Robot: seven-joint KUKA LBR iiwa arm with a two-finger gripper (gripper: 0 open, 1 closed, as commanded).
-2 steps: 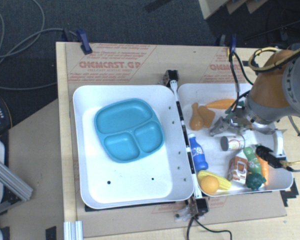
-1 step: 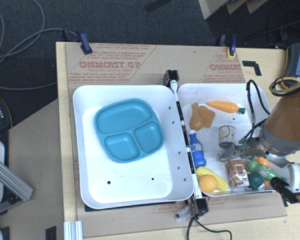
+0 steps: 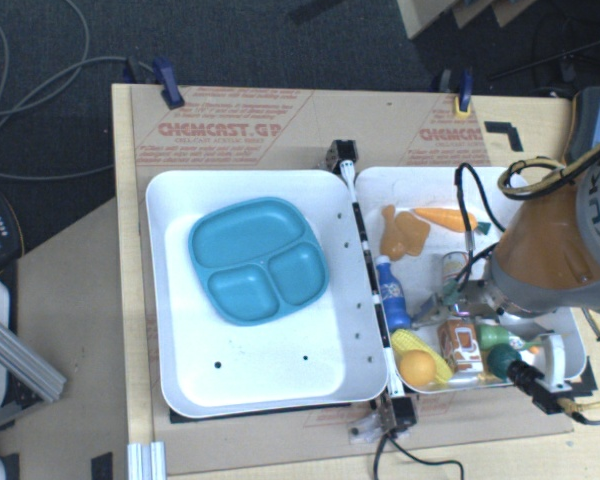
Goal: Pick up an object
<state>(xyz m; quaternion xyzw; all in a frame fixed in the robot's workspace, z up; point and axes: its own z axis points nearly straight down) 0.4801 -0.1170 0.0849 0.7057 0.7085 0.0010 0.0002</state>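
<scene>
Currently the arm (image 3: 545, 243) reaches low into the right bin (image 3: 425, 180), its gripper (image 3: 458, 303) just above a clutter of toys: blue bottle (image 3: 391, 293), carrot (image 3: 448, 218), orange (image 3: 416, 368) and brown box (image 3: 463, 345); gripper state can't be told; blue plate (image 3: 258, 260) sits in the left bin (image 3: 180, 298).
</scene>
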